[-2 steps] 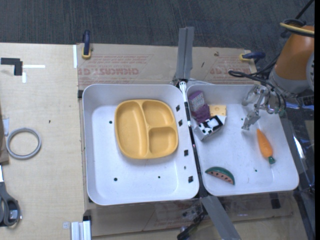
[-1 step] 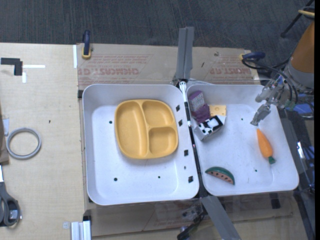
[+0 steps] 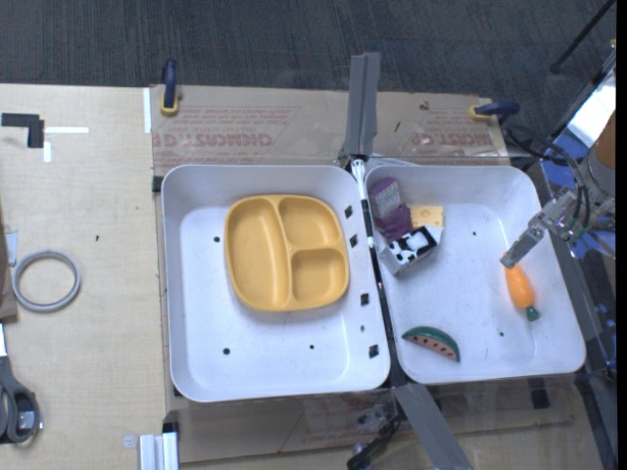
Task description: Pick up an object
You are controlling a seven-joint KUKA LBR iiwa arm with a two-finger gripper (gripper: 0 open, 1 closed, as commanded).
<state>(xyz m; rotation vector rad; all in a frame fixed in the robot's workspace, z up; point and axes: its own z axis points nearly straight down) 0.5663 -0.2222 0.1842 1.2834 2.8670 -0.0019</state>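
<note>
We see a pale wood tabletop against dark carpet; gripper hovers above the carrot; jaws' state indiscernible.

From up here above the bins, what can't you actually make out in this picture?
- The gripper, camera view: too small and blurred to tell how its fingers stand; the arm is cut off by the right edge.
- The pile at the right bin's left wall: purple, yellow and black-and-white things overlap, hiding each other's shapes.
- The scissors, camera view: cut off by the left edge.
- The print on the cardboard: too blurred to read.
</note>
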